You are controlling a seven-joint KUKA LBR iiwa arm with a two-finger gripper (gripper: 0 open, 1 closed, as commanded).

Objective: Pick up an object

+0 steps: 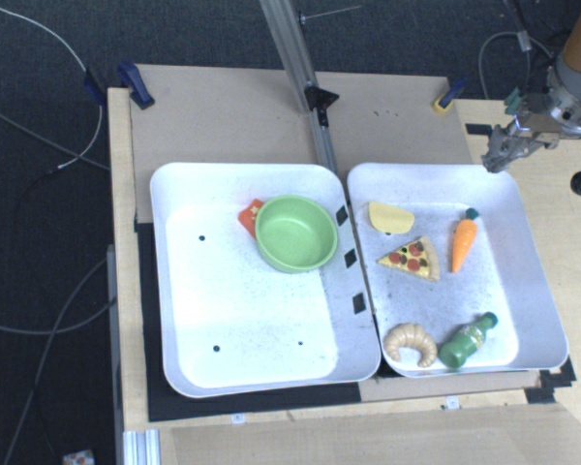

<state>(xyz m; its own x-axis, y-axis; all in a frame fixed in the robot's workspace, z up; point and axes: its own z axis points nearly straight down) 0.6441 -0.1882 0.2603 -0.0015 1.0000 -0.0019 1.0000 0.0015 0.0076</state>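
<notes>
Jaws (497, 157) unclear; R bin (533, 260): carrot (463, 243), pizza (412, 258), croissant (412, 343).

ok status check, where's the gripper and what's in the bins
Gripper above right bin's far right corner, nothing between its fingers. Carrot nearest; pizza slice, croissant, green bottle untouched. Green bowl in left bin. Path clear.

We note the robot arm's grey, rounded wrist housing (573, 87) at the frame's upper right, with a tan-orange section above it at the very corner. Below the housing sits a pale metallic flange. From it extends the small two-finger gripper (499, 153), dark grey metal with lighter, bluish-tinted parts near its base. Thin dark cables loop close beside the wrist. Finer details are too blurred to record.
</notes>
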